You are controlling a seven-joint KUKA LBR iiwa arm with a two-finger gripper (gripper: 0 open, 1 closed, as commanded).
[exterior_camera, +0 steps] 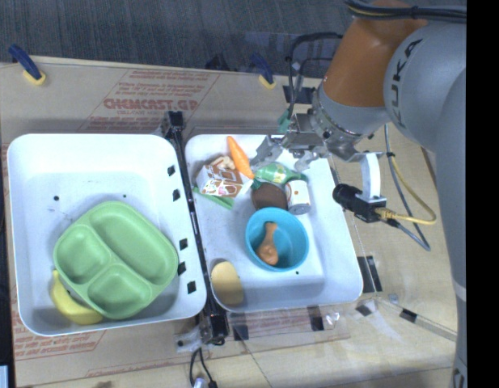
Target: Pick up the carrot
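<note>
Dark carpet behind, cardboard-topped bench [152, 95] below, two white bins side by side on it. Over the right bin's [334, 257] far edge, the gripper [293, 148], fingers spread a little and nothing between them (metal parts crowd there, so a rough reading only). Just to its left in the picture and slightly lower, the carrot [238, 157], near but apart, lying against the far wall with its long axis running from upper left to lower right, thick end toward the snack packet [220, 181]. Close by: a green wrapper [275, 174], a brown ball [269, 194], a small can [298, 196], then a blue bowl [277, 239] holding a tan piece. Further off, the left bin [23, 217] with a green divided tray [116, 257]. Likely needed: a short shift left, jaws set across the carrot's axis.
</note>
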